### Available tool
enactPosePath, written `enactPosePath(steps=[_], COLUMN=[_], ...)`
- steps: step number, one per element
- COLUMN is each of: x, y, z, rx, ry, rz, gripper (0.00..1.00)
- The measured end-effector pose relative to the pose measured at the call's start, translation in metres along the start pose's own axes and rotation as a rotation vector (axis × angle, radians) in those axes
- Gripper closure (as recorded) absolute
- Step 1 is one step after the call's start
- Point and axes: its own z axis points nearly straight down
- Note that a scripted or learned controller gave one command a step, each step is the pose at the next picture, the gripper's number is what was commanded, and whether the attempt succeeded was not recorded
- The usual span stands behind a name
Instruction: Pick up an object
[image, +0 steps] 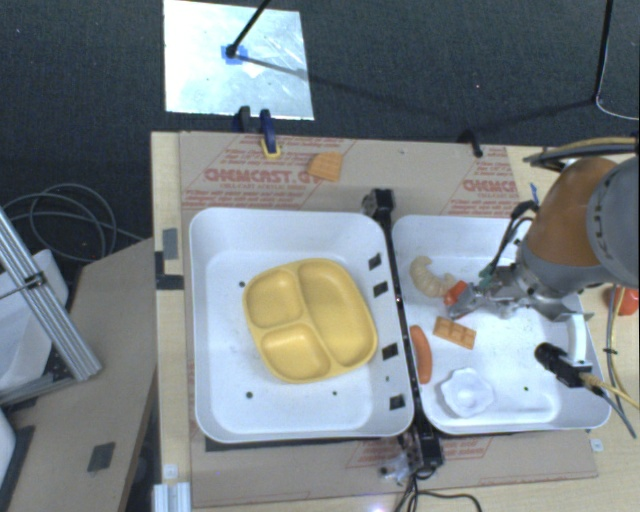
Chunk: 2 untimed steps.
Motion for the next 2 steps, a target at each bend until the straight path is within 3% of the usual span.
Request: enactPosePath(steps=[1,2], x=[0.004,0.004], y=[0.032,0.031], z=[-0.003,-0.013], rx=[-0.006,-0.007], ry=[-0.001,-0.001], rz=[-0.005,-0.005], gripper=[0.0,1.0])
